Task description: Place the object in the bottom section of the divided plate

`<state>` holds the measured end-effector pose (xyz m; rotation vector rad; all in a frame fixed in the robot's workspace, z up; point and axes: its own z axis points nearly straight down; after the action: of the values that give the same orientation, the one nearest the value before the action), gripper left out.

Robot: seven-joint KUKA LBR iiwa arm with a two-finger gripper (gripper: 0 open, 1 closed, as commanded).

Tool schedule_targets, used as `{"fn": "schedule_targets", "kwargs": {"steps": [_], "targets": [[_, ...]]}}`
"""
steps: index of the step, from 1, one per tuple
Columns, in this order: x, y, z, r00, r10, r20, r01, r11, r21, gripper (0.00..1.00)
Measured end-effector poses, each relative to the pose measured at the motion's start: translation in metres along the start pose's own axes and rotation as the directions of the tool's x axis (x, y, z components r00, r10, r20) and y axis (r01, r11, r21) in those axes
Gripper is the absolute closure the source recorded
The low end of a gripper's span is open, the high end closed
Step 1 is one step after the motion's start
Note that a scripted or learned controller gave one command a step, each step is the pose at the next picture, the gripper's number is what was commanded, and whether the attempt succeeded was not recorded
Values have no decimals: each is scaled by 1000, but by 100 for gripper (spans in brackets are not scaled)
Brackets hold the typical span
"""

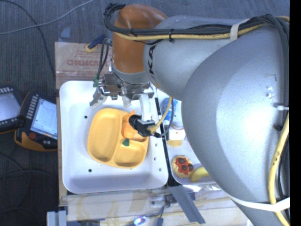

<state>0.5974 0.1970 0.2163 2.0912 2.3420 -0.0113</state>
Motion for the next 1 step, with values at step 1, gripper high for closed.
{"fn": "schedule_targets", "kwargs": {"steps": [1], "targets": [[0, 0, -6, 1000, -2, 4, 2, 1000, 6, 100]]}}
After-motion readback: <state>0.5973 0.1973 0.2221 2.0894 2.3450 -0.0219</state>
